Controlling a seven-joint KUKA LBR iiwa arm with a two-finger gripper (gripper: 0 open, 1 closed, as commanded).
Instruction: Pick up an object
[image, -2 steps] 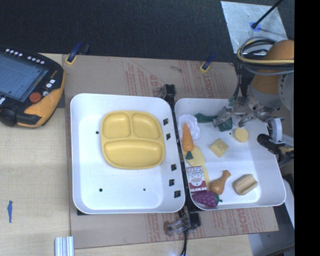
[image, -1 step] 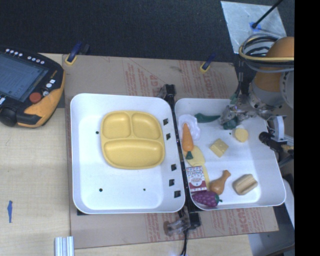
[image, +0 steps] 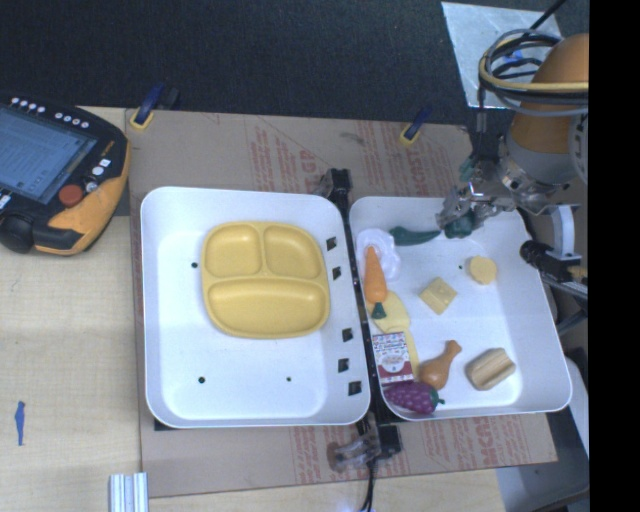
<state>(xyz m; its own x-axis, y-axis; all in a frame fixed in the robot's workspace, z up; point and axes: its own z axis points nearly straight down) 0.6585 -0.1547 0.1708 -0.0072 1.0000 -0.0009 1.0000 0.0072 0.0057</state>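
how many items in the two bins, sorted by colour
Yellow: 4, the divided plate, the cheese wedge, the small round piece and the piece under the carrot
Orange: 1, carrot
Brown: 2, drumstick, bread roll
Purple: 1, grapes
Green: 1, item
White: 1, item
Red and white: 1, carton
Total: 11

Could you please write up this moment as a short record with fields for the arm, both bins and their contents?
arm: reaches in from the right, gripper above the far edge of the right bin
gripper state: cannot tell
left bin: holds a yellow divided plate
right bin contents: green piece near the gripper, carrot, cheese cube, small yellow piece, drumstick, bread roll, purple grapes, carton
off the bench: teach pendant at far left
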